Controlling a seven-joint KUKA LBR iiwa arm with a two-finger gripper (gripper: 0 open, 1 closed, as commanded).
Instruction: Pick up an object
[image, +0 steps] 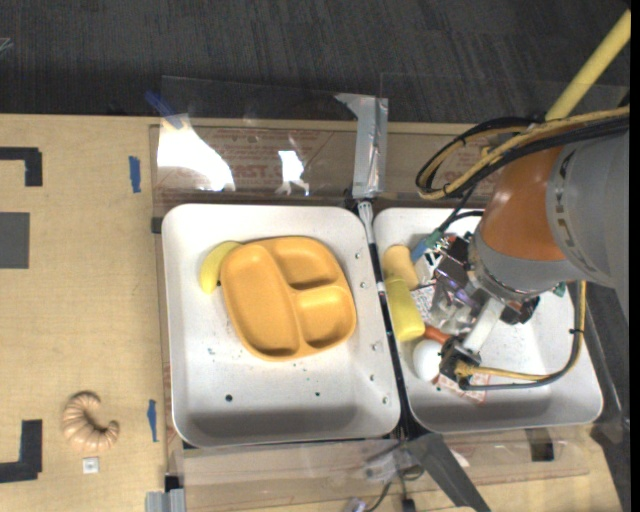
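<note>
Far to the left of the orange divided tray (285, 295), outside both bins on the bare bench, lies a coiled tan thing (90, 422). The left bin (185, 330) holds the tray, which lies flat and takes up most of the floor, with one long compartment and two smaller ones. A yellow curved piece (210, 265) pokes out from under the tray's upper left edge, touching it. To the right of the tray, past the wall between the bins, the right bin (540, 370) holds a tan cylinder (398, 262), a long yellow piece (405, 310) just below it and a white round thing (427, 360) lower still, all against the bin's left wall. The gripper (450, 300) sits low in this bin, just right of the yellow piece. Whether it is spread or closed cannot be told, and nothing shows in its grasp.
</note>
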